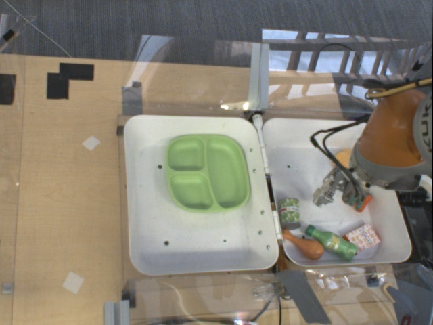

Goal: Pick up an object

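In the right bin (298,137), my gripper (336,190) hangs low under the orange wrist band, over the bin's middle. Near the bin's front lie a small green can (289,210), an orange-brown carrot-like piece (304,244), a green bottle (330,242) and a red-and-white packet (362,236). A small orange-red piece (365,202) shows just right of the gripper, and a yellow-orange object (344,158) peeks out from behind the arm. Nothing is visibly between the fingers.
The left bin (145,202) holds a green divided plate (206,172). A metal divider (266,175) separates the two bins. Black cables loop from the arm (392,137) over the right bin's back half. Bare wooden bench lies to the left.
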You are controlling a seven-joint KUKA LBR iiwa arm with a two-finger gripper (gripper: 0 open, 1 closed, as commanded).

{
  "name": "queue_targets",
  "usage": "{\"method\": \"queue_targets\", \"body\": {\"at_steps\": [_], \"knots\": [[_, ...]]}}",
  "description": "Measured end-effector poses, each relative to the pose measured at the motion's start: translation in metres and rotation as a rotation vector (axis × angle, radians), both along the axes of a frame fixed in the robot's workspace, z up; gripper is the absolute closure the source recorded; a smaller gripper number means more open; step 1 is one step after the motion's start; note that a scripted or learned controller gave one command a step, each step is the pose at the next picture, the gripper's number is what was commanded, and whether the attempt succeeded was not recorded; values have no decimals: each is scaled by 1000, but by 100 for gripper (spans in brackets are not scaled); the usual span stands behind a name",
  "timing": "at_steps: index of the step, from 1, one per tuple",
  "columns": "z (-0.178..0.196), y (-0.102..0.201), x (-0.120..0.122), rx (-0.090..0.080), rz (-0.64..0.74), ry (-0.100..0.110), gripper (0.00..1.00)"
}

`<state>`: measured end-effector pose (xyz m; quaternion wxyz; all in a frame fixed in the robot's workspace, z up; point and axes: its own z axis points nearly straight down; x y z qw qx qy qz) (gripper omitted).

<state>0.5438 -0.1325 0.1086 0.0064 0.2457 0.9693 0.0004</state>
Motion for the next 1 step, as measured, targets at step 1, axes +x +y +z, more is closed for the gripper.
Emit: {"method": "queue_targets", "body": {"at_steps": [1], "knots": [[96, -15, -48, 1, -181, -2, 100]]}}
